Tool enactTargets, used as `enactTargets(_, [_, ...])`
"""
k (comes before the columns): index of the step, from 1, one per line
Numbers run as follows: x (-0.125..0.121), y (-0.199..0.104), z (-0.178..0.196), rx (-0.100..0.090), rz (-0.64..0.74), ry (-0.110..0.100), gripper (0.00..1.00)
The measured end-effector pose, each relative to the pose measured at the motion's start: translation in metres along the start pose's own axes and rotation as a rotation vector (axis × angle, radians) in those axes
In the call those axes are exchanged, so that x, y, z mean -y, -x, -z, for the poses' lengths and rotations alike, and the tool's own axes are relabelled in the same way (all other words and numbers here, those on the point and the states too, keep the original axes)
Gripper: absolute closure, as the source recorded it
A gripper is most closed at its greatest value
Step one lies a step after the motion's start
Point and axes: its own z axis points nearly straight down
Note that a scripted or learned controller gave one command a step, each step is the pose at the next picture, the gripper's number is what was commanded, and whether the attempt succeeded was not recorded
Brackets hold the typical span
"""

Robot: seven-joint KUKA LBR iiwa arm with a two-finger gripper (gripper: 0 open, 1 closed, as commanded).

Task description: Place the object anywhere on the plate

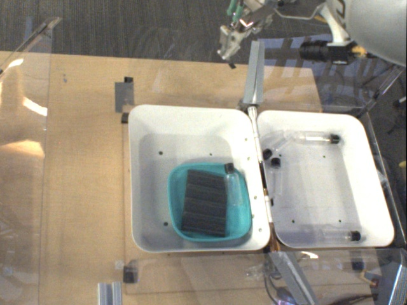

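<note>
Wooden bench (76, 189), two white bins (146, 138).

Wooden bench (76, 189) carries two white bins side by side (touching): left bin (143, 170), right bin (375, 170), both below gripper (229, 43).

The scene is viewed by one fixed camera set above the tabletop (70, 170), looking down at a slant. Both white bins (143, 170) are taken in from moderate distance; the arm (372, 14) is seen at upper right.
</note>
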Motion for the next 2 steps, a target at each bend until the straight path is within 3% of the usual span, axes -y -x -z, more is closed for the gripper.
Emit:
enactTargets(1, [-0.038,-0.052,0.0,-0.002,0.02,0.001,1.0])
enactTargets(2, [-0.046,-0.078,-0.001,-0.002,0.12,0.0,1.0])
